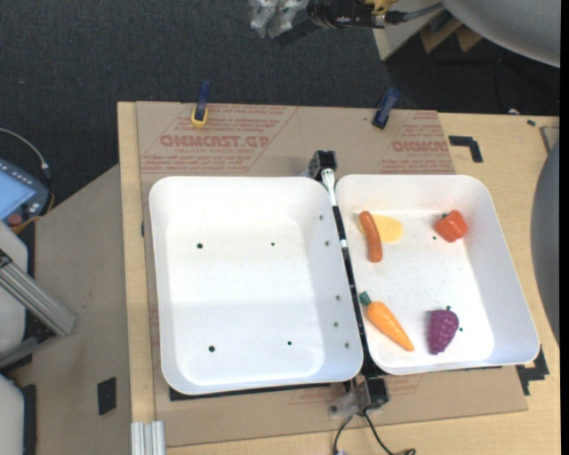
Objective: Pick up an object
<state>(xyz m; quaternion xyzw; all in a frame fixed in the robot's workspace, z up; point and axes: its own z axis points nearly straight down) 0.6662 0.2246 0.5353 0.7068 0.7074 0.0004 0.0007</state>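
The gripper point(277, 16) sits blurred at the top edge, well away from the bins; its state cannot be told. In the right bin point(498, 267), the carrot point(389, 325) looks light, stiff and slick: grasp across its thick middle. Grapes point(442, 330) lie just beside it.

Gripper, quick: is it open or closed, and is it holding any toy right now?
Gripper: cannot be told; it is blurred at the top edge, above the bench and away from the bins, with no toy seen in it.
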